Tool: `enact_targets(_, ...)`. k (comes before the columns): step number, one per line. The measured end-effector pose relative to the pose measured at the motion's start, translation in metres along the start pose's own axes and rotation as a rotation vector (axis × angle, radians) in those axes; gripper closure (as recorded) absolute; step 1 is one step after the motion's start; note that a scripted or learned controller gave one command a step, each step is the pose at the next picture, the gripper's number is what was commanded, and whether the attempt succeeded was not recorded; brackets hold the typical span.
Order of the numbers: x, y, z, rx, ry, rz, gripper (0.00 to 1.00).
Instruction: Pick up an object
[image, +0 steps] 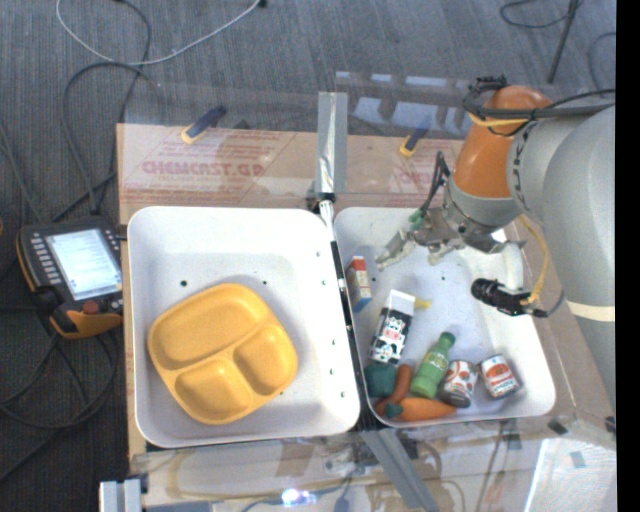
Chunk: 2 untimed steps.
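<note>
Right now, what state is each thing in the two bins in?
Yellow divided plate: flat, right way up, left bin.
Black-and-white carton: lying down, right bin.
Green bottle: lying on its side.
Two cans: tipped over.
Carrot: lying flat.
Gripper: above right bin, holding nothing.

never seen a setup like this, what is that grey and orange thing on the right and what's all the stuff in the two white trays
It is a robot arm, grey with an orange band, filmed by one camera looking down at a slant. Its two-finger gripper hangs over the right white bin, holding nothing. That bin holds a green plastic bottle, an orange toy carrot, two small red-and-white cans and a black-and-white carton. The left white bin holds a yellow divided plate.
</note>
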<state>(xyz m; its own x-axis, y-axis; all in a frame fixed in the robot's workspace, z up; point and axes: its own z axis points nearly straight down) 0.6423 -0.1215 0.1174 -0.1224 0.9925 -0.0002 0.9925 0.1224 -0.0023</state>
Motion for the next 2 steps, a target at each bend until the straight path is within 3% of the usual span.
enact_targets(1, 0.0, 0.0, 0.0, 0.0, 0.0, 0.0, 0.0)
enact_targets(2, 0.01, 0.015, -0.063, 0.0, -0.004, -0.113, 0.0)
